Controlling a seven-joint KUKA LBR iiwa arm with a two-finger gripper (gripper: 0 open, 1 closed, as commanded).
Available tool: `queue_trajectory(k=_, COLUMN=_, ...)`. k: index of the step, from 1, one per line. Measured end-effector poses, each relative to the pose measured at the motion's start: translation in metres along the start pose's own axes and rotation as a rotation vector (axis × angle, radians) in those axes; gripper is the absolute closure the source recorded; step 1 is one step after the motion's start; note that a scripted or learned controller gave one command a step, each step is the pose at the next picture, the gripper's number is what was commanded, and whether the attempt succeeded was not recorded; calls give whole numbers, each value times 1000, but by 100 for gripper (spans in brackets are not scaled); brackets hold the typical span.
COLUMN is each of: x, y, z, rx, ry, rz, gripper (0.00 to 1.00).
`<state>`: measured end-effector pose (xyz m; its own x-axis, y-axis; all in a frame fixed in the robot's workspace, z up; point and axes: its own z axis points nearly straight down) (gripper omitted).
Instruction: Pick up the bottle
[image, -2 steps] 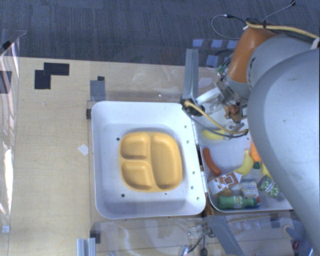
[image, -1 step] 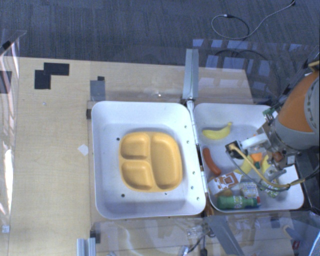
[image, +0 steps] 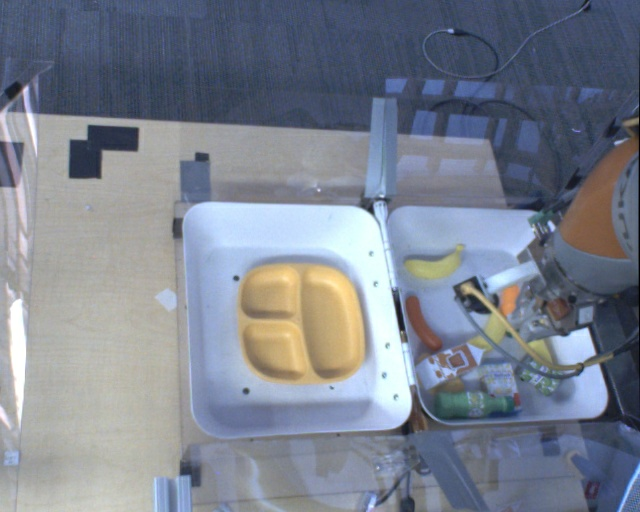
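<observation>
- We start with the smooth green plastic bottle (image: 476, 404), lying on its side along the front wall of the shallow right-hand white bin (image: 500, 236).
- Just behind it we spot a boxy brown-and-white carton (image: 450, 362) and a crinkly clear packet (image: 497, 379), all bunched together.
- Further back there's a slim red sausage shape (image: 422, 323), then a curved yellow banana (image: 434, 265) up near the back.
- The gripper (image: 545, 312) hangs over the bin's right half, apart from the bottle; open or closed, we cannot tell.
- Next door, the left white bin (image: 215, 262) carries a glossy yellow three-compartment plate (image: 300, 322) at its centre.
</observation>
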<state>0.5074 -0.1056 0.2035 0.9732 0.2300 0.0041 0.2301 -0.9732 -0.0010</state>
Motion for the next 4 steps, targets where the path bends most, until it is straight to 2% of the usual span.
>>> queue_trajectory(k=1, x=65, y=-49, z=-56, rx=-1, ry=0, rz=26, gripper=100)
queue_trajectory(k=2, x=128, y=-19, z=-99, rx=-1, ry=1, rz=20, gripper=100)
queue_trajectory(k=3, x=100, y=28, z=-7, rx=-1, ry=-4, rz=27, gripper=100)
queue_trajectory(k=4, x=105, y=38, z=-104, rx=-3, ry=2, rz=24, gripper=100)
